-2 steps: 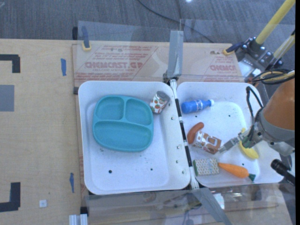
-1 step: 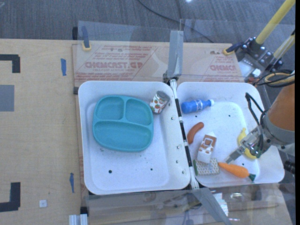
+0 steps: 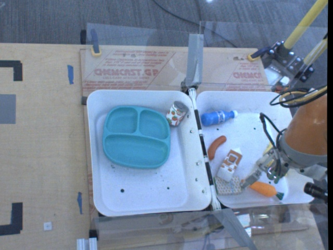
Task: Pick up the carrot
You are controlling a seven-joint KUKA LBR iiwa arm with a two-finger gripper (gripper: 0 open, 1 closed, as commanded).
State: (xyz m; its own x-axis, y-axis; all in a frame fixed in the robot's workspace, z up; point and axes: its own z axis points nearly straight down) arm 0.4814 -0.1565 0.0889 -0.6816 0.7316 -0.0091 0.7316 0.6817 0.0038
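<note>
— Can you read anything from up here?
— Just red print on the clear sheet (image 3: 130,69) behind my bins: "CHEMCAST GP", and again on the right sheet (image 3: 244,74), partly cut off. The small carton (image 3: 229,165) is too blurred.

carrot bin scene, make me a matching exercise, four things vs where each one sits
Things:
1. carrot
2. blue bottle
3. teal plate
4. sausage

Places:
A. left bin, taking up most of it
B. right bin, middle, below the bottle
C. right bin, top edge, lying on its side
D. right bin, bottom, just beside the gripper

Pairs: 1-D, 2-C, 3-A, 4-B
</note>
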